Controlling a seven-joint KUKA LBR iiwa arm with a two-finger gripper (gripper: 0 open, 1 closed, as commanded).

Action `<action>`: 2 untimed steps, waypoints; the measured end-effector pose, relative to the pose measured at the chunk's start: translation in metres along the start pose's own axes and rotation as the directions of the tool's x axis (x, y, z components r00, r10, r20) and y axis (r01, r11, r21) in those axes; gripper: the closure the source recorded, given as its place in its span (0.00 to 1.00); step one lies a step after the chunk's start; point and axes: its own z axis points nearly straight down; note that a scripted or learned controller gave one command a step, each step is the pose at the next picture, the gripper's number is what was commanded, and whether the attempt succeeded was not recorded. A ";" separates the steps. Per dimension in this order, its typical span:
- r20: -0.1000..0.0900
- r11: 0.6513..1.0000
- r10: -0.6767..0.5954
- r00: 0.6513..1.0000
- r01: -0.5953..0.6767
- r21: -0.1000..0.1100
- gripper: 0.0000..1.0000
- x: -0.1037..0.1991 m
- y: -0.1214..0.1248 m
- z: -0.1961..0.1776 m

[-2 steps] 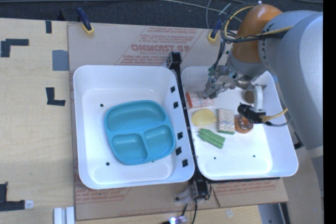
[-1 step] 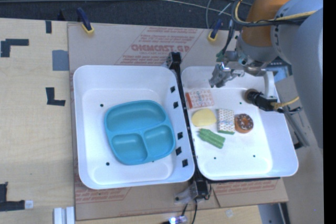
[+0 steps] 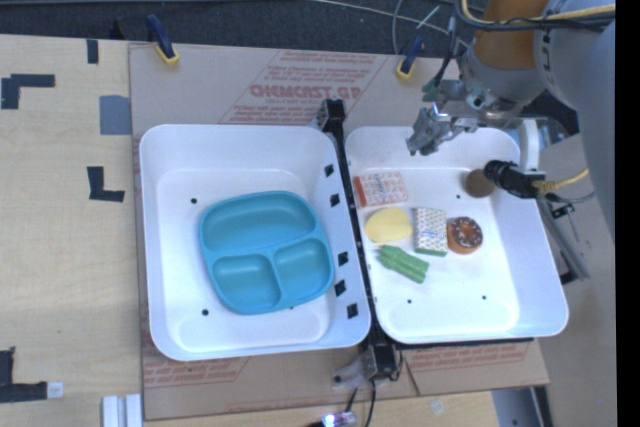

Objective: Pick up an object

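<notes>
A: Where is the gripper (image 3: 428, 137)?

B: Over the far left part of the right bin (image 3: 530, 315), above the bin's back rim. Whether it is wide or narrow I cannot tell, and nothing shows in it.

A: And the things to pick?

B: All lie in the right bin, nearer the camera than the gripper. A red-and-white packet (image 3: 381, 187) lies closest, just below the gripper. Past it are a yellow piece (image 3: 389, 225), a patterned packet (image 3: 430, 230) and a round brown doughnut (image 3: 464, 235) in a row, with a green piece (image 3: 402, 263) nearest the camera.

A: The other bin?

B: The left bin (image 3: 165, 155), beside the right bin, holds a blue divided plate (image 3: 265, 250).
</notes>
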 end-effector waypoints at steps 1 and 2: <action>0.002 1.000 0.001 1.000 -0.001 -0.003 1.00 -0.006 0.004 -0.061; -0.001 1.000 -0.003 1.000 0.003 0.004 1.00 0.043 -0.007 -0.061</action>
